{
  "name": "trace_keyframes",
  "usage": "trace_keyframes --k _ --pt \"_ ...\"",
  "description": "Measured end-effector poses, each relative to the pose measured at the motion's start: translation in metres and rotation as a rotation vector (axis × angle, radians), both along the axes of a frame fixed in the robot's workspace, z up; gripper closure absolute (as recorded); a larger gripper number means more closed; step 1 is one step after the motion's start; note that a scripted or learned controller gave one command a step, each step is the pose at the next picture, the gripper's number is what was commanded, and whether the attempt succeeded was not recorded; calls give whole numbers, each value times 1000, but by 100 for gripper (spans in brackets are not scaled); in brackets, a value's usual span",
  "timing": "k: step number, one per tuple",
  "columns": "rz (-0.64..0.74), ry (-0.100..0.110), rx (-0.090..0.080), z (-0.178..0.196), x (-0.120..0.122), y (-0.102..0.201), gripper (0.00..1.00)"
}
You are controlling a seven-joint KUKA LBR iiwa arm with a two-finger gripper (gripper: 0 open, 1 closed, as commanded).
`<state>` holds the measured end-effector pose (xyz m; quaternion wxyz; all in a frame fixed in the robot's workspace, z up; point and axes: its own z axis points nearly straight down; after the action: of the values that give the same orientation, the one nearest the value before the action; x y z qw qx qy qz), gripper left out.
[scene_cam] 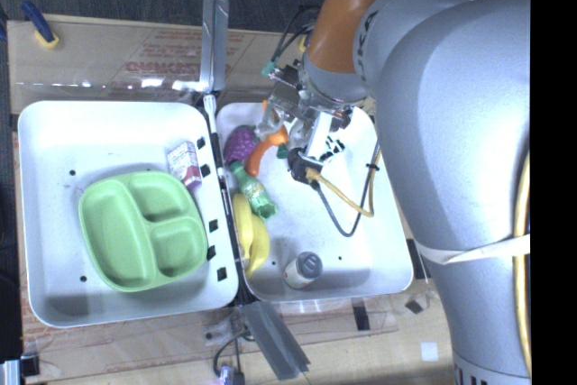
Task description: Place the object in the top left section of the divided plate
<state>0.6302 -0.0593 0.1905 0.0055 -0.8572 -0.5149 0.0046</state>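
While gripper (287,132) hovers over carrot (259,155), green plate (142,229) apart

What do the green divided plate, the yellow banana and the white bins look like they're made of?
The green divided plate looks like moulded plastic with a matte finish: even colour, soft rounded ridges, no sharp glints. The yellow banana is probably a plastic toy, since its skin is uniform and slightly shiny, though real fruit cannot be ruled out. The white bins look like smooth, thin-walled plastic with rounded corners.
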Motion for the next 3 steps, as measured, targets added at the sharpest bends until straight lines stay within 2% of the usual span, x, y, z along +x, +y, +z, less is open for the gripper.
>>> trace_keyframes --k 1,2,3 --pt "-141 -5 -5 0 -58 48 100" --pt "-161 -9 -7 21 -60 115 100" --pt "-162 -9 -7 21 -60 115 0"
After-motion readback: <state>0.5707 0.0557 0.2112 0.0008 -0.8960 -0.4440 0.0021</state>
